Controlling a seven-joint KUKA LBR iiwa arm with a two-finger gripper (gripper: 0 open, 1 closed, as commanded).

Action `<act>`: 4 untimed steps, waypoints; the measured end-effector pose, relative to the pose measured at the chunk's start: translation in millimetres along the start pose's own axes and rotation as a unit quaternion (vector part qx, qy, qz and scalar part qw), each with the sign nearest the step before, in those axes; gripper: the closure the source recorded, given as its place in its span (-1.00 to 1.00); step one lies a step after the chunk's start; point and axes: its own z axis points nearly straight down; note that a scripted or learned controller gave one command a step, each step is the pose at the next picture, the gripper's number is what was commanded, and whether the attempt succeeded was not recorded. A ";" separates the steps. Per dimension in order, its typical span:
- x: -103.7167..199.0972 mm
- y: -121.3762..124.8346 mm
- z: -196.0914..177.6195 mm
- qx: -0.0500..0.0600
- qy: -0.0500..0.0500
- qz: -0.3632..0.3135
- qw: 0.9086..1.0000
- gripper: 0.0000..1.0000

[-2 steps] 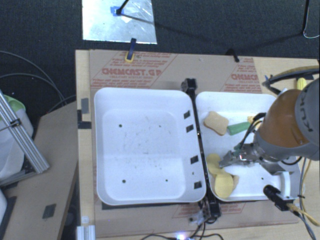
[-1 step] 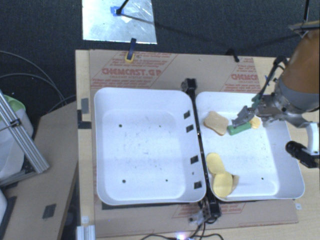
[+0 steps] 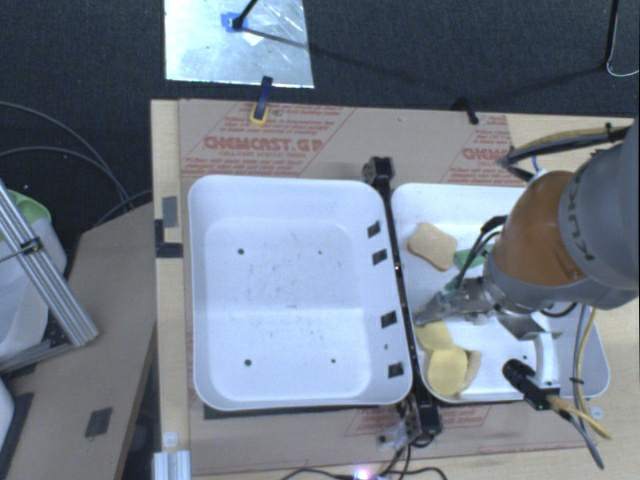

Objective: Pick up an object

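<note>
Arm [image 3: 560, 238]: reaching in from three o'clock, its grey body and orange band hanging over the right bin [image 3: 470, 200].
Gripper [image 3: 436, 311]: dipping low toward the bin's left wall; whether it is released or clenched, I cannot tell from this slanted angle.
Tan sponge [image 3: 432, 245]: lying at eleven o'clock from the gripper, near it but apart.
Yellow pieces [image 3: 445, 360]: sitting at six o'clock from the gripper, just beside it, tucked in the bin's near-left corner.
Green object [image 3: 467, 259]: peeking out at one o'clock from the gripper, partly hidden by the arm.
Left bin [image 3: 290, 293]: lying at nine o'clock, across the divider.
</note>
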 end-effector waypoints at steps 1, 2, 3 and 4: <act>20.5 -9.3 -184.0 -0.008 -0.001 -0.004 1.000 -1.00; 43.5 12.2 -327.5 -0.010 -0.001 -0.005 1.000 -1.00; 83.3 1.6 -94.2 0.009 0.000 -0.002 1.000 -1.00; 42.3 -17.3 -103.0 0.002 -0.001 0.001 1.000 -1.00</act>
